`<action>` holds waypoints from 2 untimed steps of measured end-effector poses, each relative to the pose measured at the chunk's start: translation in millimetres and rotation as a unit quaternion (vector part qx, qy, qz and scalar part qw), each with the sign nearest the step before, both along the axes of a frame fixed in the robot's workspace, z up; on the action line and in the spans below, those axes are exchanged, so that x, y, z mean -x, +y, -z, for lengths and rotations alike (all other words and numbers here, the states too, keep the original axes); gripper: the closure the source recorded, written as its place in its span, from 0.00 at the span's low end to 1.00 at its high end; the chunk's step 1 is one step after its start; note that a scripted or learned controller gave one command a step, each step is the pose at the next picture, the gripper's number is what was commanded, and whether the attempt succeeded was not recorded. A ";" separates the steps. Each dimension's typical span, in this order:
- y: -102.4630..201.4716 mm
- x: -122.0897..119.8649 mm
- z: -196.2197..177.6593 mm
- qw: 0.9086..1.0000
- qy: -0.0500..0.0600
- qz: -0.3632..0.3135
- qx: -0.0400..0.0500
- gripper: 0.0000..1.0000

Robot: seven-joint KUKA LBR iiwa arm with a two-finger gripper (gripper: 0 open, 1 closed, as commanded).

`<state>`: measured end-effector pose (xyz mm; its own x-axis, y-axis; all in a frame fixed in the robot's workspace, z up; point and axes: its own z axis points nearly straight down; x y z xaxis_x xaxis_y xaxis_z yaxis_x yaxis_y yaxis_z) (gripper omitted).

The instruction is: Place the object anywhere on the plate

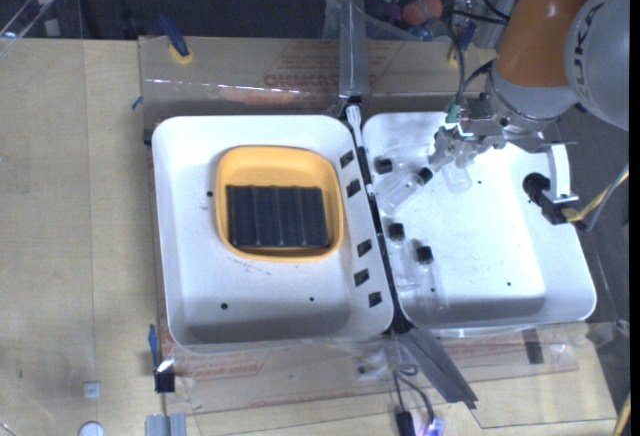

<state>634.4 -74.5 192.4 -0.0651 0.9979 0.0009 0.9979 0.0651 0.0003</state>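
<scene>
Tool (447,156) grip unclear, over right bin (520,264); yellow plate (278,164) holds dark ribbed insert.

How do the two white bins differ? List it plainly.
The left bin holds a yellow plate with a dark ribbed slab lying on it; the right bin holds no plate, just a few small dark and clear pieces near its left side. The arm's gripper is over the right bin, not the left bin. Both bins are shallow, white, rounded at the corners, and sit side by side.
</scene>
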 end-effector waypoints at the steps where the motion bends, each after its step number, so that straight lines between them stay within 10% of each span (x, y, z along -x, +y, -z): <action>1: 0.0 -0.1 -0.1 1.000 0.000 0.000 0.000 0.00; 2: -51.3 3.2 -34.7 1.000 -0.001 -0.027 0.001 0.00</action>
